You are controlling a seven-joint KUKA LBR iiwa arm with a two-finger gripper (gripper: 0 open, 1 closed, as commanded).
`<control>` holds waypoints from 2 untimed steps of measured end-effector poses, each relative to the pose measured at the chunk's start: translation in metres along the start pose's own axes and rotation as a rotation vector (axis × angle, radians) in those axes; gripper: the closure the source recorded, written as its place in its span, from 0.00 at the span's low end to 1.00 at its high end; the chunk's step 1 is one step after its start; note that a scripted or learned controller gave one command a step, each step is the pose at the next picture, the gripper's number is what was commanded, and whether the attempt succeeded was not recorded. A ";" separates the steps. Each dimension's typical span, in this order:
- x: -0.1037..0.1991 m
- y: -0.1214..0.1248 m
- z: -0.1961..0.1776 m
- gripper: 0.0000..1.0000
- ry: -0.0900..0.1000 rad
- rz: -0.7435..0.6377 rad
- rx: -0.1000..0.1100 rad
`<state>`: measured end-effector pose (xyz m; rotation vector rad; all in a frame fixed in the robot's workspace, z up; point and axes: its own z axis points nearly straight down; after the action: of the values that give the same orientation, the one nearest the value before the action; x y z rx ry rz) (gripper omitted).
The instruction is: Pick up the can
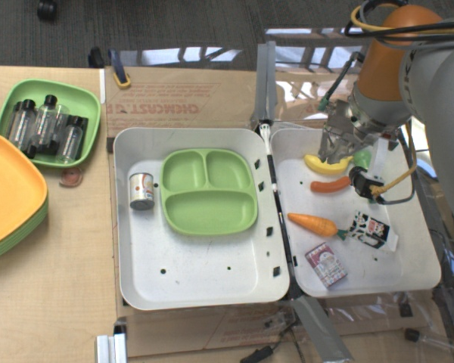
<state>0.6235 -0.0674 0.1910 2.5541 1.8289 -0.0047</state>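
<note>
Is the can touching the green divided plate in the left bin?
Apart. The camera view shows a thin strip of white bin floor between the can and the green divided plate's left rim; the can lies beside it.

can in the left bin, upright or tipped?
Upright. The can shows its round top rim above the label, standing on the left bin floor beside the green divided plate.

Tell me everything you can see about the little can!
The can is small, silvery and shiny like metal, with a red-marked label around its side. It looks upright in the left bin, near that bin's left wall, just left of the green divided plate. Whether they touch is unclear. Nothing grips it.
</note>
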 end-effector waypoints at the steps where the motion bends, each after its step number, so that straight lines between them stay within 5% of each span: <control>1: -0.038 0.000 0.099 1.00 0.001 -0.169 -0.001; 2: -0.043 0.016 -0.053 1.00 0.000 0.013 0.000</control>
<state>0.6250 -0.1136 0.2443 2.5662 1.8120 -0.0044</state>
